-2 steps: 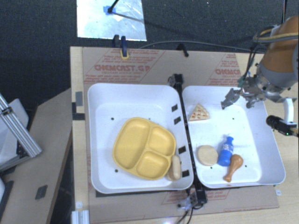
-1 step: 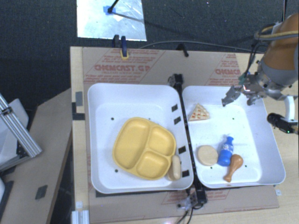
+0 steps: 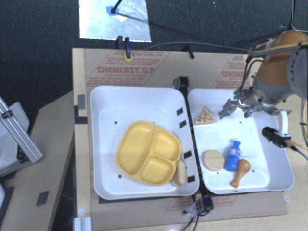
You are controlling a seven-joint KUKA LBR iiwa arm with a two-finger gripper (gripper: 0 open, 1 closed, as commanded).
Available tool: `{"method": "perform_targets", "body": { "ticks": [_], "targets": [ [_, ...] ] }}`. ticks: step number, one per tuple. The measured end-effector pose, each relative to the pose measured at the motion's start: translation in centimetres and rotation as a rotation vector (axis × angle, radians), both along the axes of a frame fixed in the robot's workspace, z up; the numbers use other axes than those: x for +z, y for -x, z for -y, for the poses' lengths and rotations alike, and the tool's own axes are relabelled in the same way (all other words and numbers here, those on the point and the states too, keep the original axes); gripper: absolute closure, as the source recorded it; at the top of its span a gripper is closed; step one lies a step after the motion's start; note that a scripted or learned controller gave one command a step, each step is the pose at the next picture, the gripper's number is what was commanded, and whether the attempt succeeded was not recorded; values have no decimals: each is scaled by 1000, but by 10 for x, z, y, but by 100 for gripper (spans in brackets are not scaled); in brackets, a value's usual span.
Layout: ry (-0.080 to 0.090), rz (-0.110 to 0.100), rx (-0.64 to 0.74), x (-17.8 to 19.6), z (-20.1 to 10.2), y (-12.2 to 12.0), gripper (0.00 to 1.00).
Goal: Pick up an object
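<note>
The arm comes in from three o'clock, and its gripper hangs over the upper part of the right bin. Whether its hand is apart or together I cannot tell from this slant; nothing shows between it, so I judge that it carries nothing.

The task names no particular thing, so any loose item will do. Nearest is a pizza slice, lying flat just at nine o'clock from the gripper, close to the wall between the bins. Toward six o'clock in the same bin sit three things bunched together: a round cookie, a blue bottle touching it on its three o'clock side, and a drumstick touching the bottle and angled toward seven o'clock. The left bin holds a yellow tray with a pale bread roll against its five o'clock corner.

To do this step well, I would pick one target and commit. The slice is closest but flat, likely hard to get under, and the wall crowds it. The bottle looks like the better grip, being thicker, but its neighbours press on both sides, so the approach should straddle it across its narrow width, from straight above, settling low before closing. A lift should be slow enough to show whether the thing really comes up.
</note>
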State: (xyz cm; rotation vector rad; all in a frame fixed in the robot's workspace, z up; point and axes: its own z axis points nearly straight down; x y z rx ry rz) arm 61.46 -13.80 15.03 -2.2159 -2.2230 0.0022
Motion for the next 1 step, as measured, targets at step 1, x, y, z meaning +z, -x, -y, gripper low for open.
{"method": "perform_targets", "body": {
  "ticks": [1],
  "targets": [
    [0,1,3,-51,-5,-9,0]
  ]
}}
